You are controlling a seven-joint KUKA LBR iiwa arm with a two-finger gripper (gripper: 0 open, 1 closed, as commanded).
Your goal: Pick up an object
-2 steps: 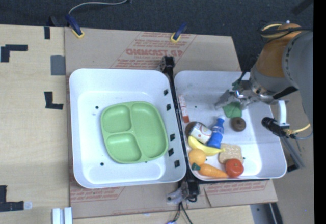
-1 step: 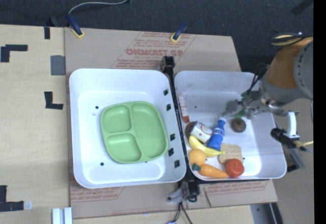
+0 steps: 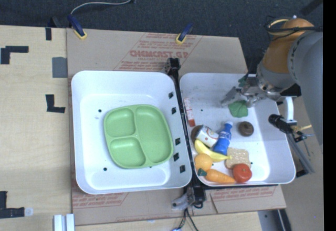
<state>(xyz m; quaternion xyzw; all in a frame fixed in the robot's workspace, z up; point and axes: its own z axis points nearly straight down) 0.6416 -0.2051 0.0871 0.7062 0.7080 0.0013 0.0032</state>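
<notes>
My gripper (image 3: 239, 97) hangs over the back of the right bin (image 3: 278, 172), open, with its fingers spread just above a small green object (image 3: 239, 109). Nothing sits between the fingers. Nearby in that bin lie a brown round piece (image 3: 245, 129), a blue bottle (image 3: 224, 139), a banana (image 3: 209, 150), an orange (image 3: 203, 161), a carrot (image 3: 220, 176), a red tomato (image 3: 242, 172) and a cracker (image 3: 237, 157). A white and brown can (image 3: 206, 134) lies beside the bottle.
The left bin (image 3: 84, 119) holds a green divided plate (image 3: 138, 135). The arm's grey and orange body (image 3: 286, 51) reaches in from the right, above the right bin's far corner. Black clips (image 3: 173, 64) join the two bins along their shared wall.
</notes>
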